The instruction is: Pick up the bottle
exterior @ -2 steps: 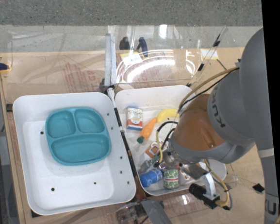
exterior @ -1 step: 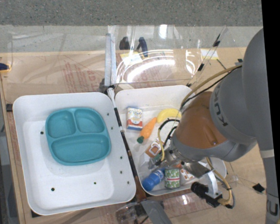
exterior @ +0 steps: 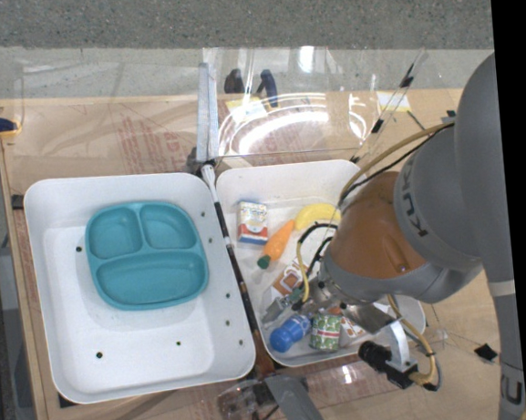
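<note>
The bottle (exterior: pixel 289 332) is small and blue, lying on its side near the front left corner of the right bin (exterior: pixel 232 191). My gripper (exterior: pixel 304 291) hangs low over the bin's front half, just behind and a little right of the bottle. The orange wrist band and grey arm cover the gripper's upper part. Nothing shows as lifted off the bin floor.
Around the bottle lie a green can (exterior: pixel 328 333), a carrot (exterior: pixel 278 241), a banana (exterior: pixel 316 214), a small carton (exterior: pixel 252 222) and a snack packet (exterior: pixel 292 281). The left bin (exterior: pixel 66 359) holds a teal divided plate (exterior: pixel 147 254). A clear plastic wall stands behind the right bin.
</note>
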`<state>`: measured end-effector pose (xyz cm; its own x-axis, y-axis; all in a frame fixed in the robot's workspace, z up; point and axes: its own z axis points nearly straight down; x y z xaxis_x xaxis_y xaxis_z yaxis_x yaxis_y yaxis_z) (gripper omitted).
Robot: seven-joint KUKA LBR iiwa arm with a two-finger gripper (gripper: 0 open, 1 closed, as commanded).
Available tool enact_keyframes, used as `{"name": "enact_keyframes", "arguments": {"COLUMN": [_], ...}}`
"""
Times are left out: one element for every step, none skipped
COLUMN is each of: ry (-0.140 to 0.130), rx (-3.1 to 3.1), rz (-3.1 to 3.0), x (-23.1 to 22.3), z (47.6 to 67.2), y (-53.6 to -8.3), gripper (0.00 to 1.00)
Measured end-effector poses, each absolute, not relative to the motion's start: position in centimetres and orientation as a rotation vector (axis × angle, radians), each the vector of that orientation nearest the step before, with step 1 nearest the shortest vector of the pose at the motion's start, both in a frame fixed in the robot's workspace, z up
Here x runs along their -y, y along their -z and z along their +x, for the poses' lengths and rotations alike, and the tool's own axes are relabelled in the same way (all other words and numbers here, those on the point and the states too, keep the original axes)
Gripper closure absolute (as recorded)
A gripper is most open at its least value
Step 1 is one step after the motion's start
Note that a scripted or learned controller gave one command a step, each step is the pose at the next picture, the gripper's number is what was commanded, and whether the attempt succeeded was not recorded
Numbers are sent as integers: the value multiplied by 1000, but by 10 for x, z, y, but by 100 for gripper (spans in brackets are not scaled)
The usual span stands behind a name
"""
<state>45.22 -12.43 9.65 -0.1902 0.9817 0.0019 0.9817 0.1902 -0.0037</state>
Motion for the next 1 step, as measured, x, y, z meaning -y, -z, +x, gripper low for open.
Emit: {"name": "enact_keyframes", "arguments": {"ry": [-3], "rx": [2423], "rz": [-1995], "x": [125], "z": [453], "y": [-107], "gripper": [100]}}
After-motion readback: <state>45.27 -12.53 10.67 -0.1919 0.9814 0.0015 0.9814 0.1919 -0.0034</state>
